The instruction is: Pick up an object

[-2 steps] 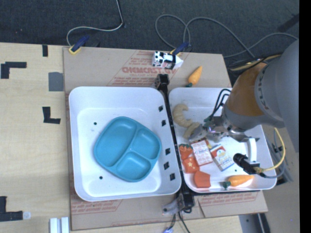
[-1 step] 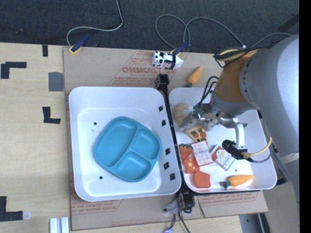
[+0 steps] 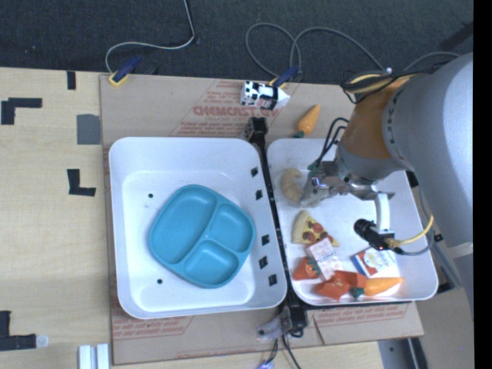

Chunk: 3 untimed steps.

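My gripper (image 3: 315, 191) hangs low in the upper left part of the right bin (image 3: 419, 229), on the end of the grey arm with the orange band (image 3: 369, 121). Just to its left, touching or nearly touching it, lies a beige lump (image 3: 291, 184). Below it rests a pizza slice toy (image 3: 307, 226). Further down are a red and white packet (image 3: 320, 252), red toy food (image 3: 332, 285), an orange carrot (image 3: 378, 286) and a small white and blue carton (image 3: 375, 261).
The left bin (image 3: 131, 167) holds a blue divided plate (image 3: 201, 235). An orange toy (image 3: 308, 119) and a black and white tag cube (image 3: 257, 94) lie on the cardboard behind the bins. Cables run along the back.
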{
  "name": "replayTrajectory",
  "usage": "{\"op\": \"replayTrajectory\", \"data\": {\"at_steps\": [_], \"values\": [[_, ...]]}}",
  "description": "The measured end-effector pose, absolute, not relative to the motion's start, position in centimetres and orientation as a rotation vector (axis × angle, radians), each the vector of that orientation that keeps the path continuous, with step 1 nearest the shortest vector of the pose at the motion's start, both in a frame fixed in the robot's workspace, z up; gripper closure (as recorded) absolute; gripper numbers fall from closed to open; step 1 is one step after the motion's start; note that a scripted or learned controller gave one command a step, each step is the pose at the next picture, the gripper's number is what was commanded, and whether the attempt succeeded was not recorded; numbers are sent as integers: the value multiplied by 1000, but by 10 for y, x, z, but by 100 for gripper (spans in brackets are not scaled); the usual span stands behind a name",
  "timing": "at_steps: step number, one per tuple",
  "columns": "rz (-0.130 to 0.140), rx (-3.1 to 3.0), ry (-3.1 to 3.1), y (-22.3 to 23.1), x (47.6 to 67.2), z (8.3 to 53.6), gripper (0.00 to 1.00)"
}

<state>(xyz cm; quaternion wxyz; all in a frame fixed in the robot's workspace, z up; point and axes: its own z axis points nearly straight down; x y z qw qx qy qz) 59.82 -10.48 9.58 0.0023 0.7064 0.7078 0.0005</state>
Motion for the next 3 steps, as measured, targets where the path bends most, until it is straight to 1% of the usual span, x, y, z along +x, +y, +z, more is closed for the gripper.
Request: {"op": "replayTrajectory", "data": {"at_steps": [1, 2, 3], "values": [[1, 2216, 2220, -105, 598, 96, 0], [1, 2219, 2222, -101, 637, 85, 0], [0, 2218, 2223, -101, 643, 85, 0]]}}
